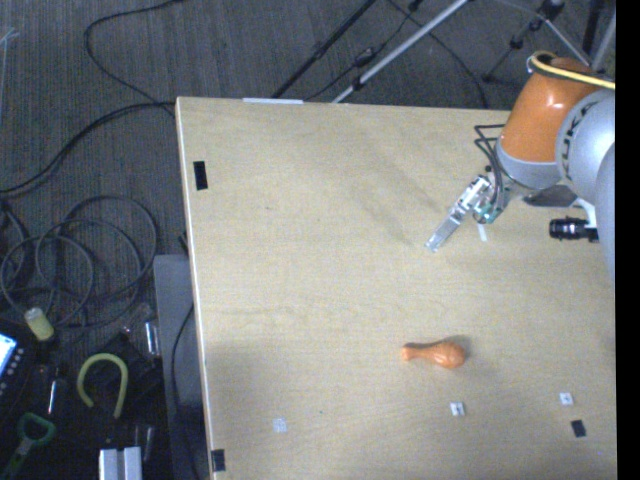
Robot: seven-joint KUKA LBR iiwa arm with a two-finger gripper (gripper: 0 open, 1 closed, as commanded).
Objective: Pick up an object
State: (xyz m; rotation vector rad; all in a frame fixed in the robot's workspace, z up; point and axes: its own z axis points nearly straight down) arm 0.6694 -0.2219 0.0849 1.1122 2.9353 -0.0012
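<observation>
Approaching step judged: claw (pixel 440 238), state cannot be told, upper right; orange toy (pixel 436 353) untouched below on tabletop (pixel 300 268); descent required.

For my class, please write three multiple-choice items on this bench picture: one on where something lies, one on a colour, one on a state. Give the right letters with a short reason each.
1. Where does the small orange pear-shaped object lie relative to the pincer?
A. Nearer the picture's bottom edge
B. Nearer the top edge
C. Far to the left, off the bench

2. What colour is the band above the arm's wrist?
A. Blue
B. Orange
C. Green

3. What is the state of the orange object?
A. Gripped by the pincer
B. Lying free on the pale wooden bench top
C. Hanging from a cable

Answers: 1 A, it lies below the pincer in the picture. 2 B, the band is plainly orange. 3 B, it rests on the bench, apart from the pincer.
</observation>
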